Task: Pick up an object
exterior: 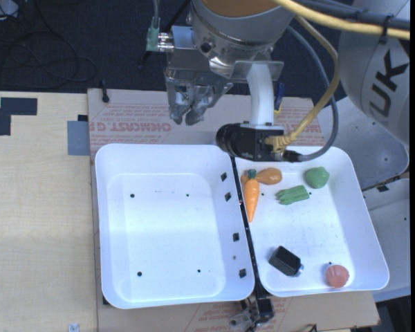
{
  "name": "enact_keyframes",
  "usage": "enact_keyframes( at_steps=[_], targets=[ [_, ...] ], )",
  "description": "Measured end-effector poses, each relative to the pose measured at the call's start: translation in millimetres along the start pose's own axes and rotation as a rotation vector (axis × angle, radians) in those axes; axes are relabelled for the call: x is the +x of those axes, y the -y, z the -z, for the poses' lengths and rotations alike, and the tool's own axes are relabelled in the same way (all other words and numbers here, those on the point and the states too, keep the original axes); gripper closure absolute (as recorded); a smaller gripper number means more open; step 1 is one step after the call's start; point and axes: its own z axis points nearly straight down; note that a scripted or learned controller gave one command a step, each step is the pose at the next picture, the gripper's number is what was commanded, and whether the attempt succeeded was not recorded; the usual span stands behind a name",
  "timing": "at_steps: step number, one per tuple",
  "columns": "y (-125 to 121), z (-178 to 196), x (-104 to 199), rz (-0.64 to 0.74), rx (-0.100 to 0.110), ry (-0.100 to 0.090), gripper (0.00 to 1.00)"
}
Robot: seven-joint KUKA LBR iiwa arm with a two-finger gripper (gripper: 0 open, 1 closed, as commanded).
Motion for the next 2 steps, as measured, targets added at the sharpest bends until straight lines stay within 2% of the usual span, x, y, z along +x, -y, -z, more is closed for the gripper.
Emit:
enact_keyframes(
  at_steps=[1, 2],
  targets=[
    [51.7, 0.5, 0.7, 0.002, 0.000, -0.001, 1.00],
    [-39.8, -1.1, 0.3, -0.004, -0.004, 0.001, 1.00]
  ],
)
